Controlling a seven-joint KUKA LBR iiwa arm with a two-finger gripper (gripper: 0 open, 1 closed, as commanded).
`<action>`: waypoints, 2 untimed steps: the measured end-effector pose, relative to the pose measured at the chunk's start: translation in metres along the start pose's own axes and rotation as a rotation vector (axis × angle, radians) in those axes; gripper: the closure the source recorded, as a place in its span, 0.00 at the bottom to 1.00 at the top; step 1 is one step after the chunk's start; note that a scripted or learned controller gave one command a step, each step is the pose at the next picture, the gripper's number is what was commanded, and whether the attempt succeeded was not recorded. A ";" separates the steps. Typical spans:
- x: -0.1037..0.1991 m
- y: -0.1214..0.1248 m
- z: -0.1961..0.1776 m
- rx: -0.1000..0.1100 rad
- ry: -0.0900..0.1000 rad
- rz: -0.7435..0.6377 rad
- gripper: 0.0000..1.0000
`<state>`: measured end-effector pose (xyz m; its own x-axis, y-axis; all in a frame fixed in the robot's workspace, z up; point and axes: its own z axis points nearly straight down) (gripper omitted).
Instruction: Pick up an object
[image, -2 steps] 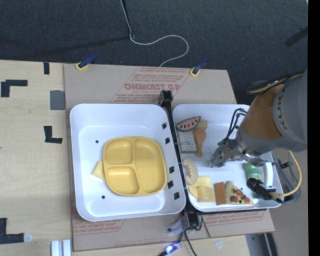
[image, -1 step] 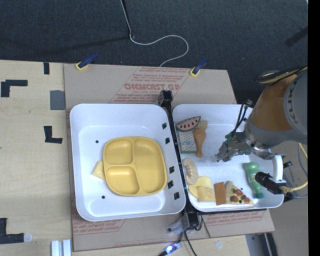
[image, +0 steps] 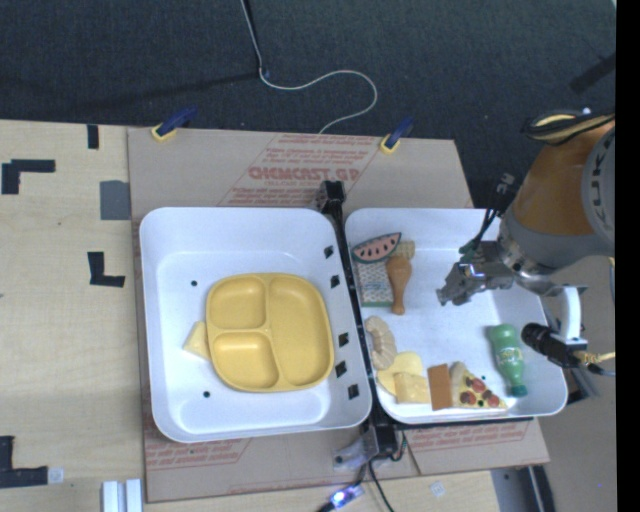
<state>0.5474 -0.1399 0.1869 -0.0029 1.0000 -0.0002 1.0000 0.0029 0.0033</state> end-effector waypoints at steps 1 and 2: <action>0.001 0.001 -0.040 0.001 0.000 0.001 1.00; 0.064 0.003 -0.036 0.006 0.002 -0.004 1.00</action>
